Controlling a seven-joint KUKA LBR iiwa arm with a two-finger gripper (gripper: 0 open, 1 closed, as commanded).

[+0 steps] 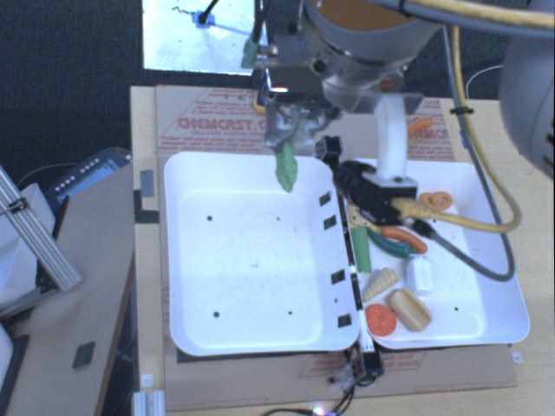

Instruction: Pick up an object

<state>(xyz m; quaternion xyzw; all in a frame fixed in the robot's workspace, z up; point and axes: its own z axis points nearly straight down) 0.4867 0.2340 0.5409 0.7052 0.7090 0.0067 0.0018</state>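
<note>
**Green piece held over the left bin**

The left bin [251, 258] fills the frame's centre-left. The right bin [486, 319], lower right, holds a pale cone [379, 283], a tan roll [409, 309], a red disc [380, 320], a white block [420, 276], a green stick [361, 251] and an orange-green piece [397, 239]. The arm [381, 24] comes down from the top centre, hiding the right bin's upper part. Its gripper [284, 146] is closed on a green piece [286, 170] hanging over the left bin's upper rim. The piece's kind is hard to make out.
</note>
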